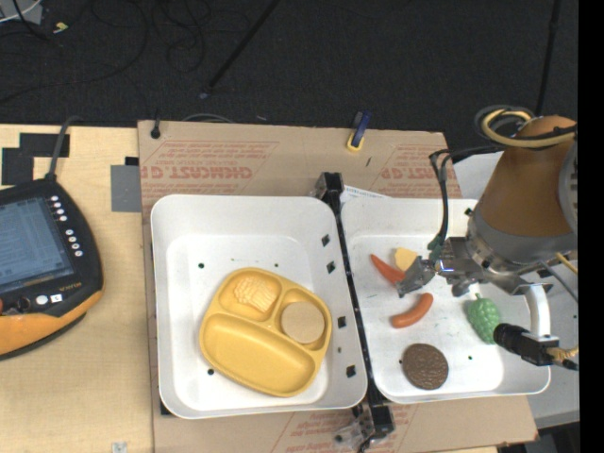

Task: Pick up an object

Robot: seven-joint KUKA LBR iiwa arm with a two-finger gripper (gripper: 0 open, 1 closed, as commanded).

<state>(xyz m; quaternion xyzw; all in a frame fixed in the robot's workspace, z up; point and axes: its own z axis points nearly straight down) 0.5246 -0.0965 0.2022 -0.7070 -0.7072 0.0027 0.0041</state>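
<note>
Reaching into the right bin (382, 371), your gripper (416, 277) hovers right of centre above the sausage (411, 311), its jaws' spread unreadable to you; next, I judge, descend and close.

Workbench under a dark backdrop

A pale wooden bench (75, 385) carries a cardboard sheet (255, 163); an orange-edged control tablet (38, 262) lies at its left, and loose cables (142, 26) trail over black flooring beyond.
</note>
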